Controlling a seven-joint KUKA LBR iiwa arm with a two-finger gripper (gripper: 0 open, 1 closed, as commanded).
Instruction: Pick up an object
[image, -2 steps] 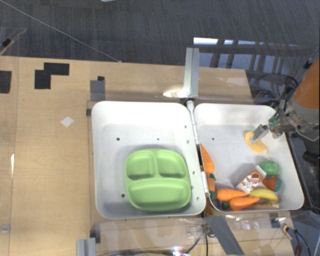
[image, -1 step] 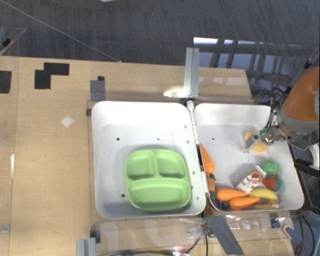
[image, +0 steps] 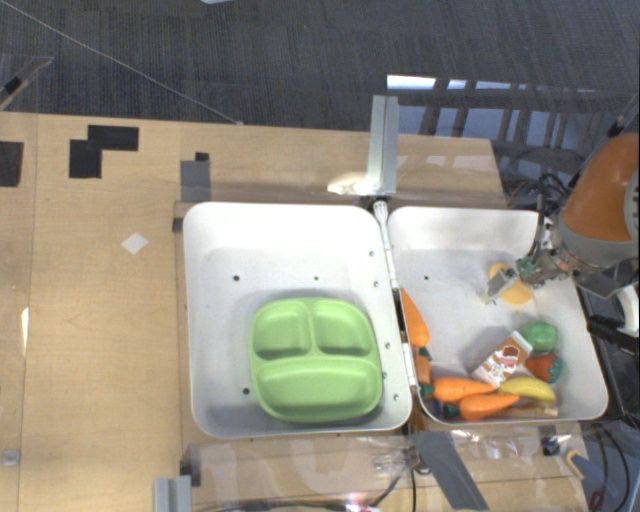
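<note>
From the camera view above the pale wooden desk (image: 90, 300), two shallow white bins sit side by side. The left white bin (image: 215, 250) holds one thing, a light green plastic plate with three sections (image: 316, 360), lying near the bin's front edge. The right white bin (image: 450, 250) holds the toys. The grey arm with the orange band (image: 605, 200) reaches in over this bin's right edge, and its claw (image: 515, 280) hangs low near the middle of the bin, toward the right wall. A small round yellow piece of toy food (image: 517, 293) sits right at the tip of the claw, touching it or just under it. I cannot tell if the claw is spread, squeezed, or gripping that yellow piece. The other toys lie toward the bin's front right corner, well apart from the claw: a green round toy vegetable (image: 540, 335), a small red and white carton (image: 503, 362), a yellow toy banana (image: 528, 388) and two orange toy carrots (image: 478, 396), whose long sides run along the front edge. One more orange toy carrot (image: 414, 325) leans along the bin's left wall. So the yellow piece looks like the easiest thing to pick up, since it is right under the claw. The carton has a picture on it, but it is too small to read any words.
</note>
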